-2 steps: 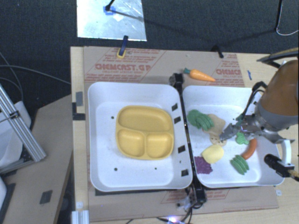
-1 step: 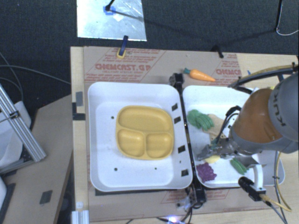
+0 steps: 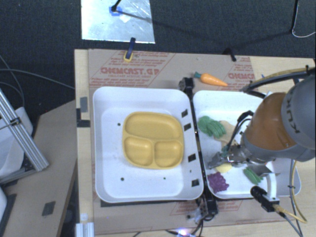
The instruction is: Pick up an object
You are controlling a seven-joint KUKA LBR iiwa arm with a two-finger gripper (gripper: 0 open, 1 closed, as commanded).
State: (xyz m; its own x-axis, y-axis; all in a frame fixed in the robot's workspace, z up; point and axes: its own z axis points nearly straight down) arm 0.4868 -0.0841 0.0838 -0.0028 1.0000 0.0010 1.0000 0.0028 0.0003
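My gripper (image 3: 220,160) is low in the right bin (image 3: 232,98), near its left wall. It hovers just above a small yellow piece (image 3: 223,168) and close to a purple bunch of grapes (image 3: 217,181). A leafy green toy (image 3: 212,126) lies up and to the left of it, with a pale beige piece (image 3: 228,128) beside that. A dark green piece (image 3: 252,175) lies to the gripper's right, partly under the arm (image 3: 269,127). Nothing can be seen held in the gripper.
The left bin (image 3: 106,132) holds a yellow divided plate (image 3: 152,139). An orange carrot (image 3: 211,79) lies on the cardboard behind the right bin. Black clips line the divider between the bins (image 3: 193,137). Cables run along the front right.
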